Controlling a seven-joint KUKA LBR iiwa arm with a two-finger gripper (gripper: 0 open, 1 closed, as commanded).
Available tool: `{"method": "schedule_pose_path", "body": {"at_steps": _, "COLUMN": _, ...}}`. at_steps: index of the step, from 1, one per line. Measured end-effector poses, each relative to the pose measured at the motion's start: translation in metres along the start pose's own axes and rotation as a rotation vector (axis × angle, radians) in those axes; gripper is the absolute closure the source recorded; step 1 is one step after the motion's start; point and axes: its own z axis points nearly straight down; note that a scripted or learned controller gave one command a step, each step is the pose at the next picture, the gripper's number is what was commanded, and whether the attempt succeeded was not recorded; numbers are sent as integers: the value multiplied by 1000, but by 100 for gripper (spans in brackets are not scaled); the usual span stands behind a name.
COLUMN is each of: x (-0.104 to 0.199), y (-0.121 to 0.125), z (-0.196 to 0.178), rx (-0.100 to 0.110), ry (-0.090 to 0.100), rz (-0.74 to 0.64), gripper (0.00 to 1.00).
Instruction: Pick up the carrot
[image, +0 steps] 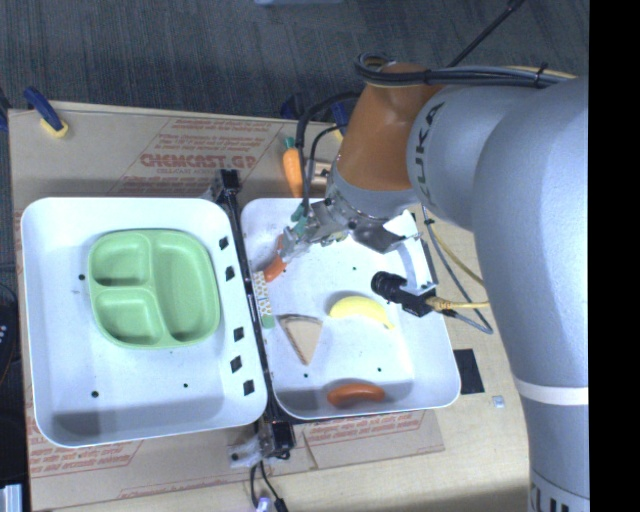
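Note:
A small orange carrot (272, 268) lies in the right bin (432, 372), close to its left wall. The gripper (297, 236) hangs low over the bin's upper left part. Its tip is just up and right of the carrot, touching or nearly touching it. The grey arm with its orange band reaches in from the right and hides the bin's far right corner. I cannot make out whether the carrot is gripped.
The right bin also holds a yellow banana (360, 310), a tan wedge (300, 337) and a reddish sausage (355, 393). In the left bin (50, 330) sits a green divided plate (155, 287). An orange object (291, 172) lies on the bench behind the right bin.

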Motion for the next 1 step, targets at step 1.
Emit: {"method": "schedule_pose_path", "body": {"at_steps": 1, "x": 10, "y": -1, "z": -106, "rx": -4, "ry": -3, "rz": -125, "gripper": 100}}
